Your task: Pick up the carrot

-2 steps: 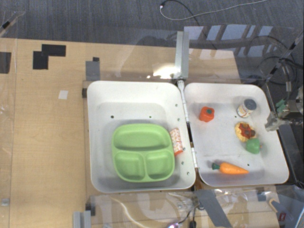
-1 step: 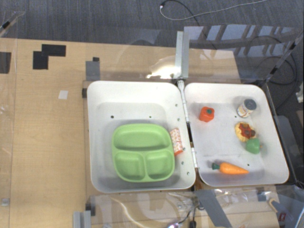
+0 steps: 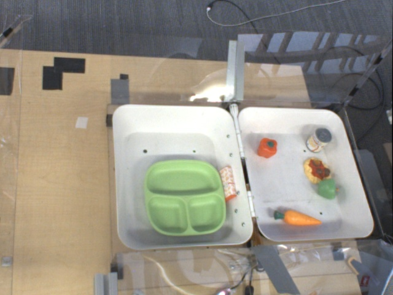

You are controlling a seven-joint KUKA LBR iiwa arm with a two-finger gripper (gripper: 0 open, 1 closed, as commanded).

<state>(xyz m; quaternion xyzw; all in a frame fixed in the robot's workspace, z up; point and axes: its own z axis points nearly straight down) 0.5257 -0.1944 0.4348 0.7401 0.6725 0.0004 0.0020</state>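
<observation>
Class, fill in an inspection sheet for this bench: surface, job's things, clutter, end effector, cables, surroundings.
Surface: two white bins side by side, left bin, right bin.
Job's things: carrot lies near the right bin's front edge, leaf end left.
Clutter: green tray and packet in left bin; red pepper, can, pizza slice, green ball in right bin.
End effector: nothing seen.
Cables: black cable on floor.
Surroundings: wooden bench, grey carpet.
</observation>
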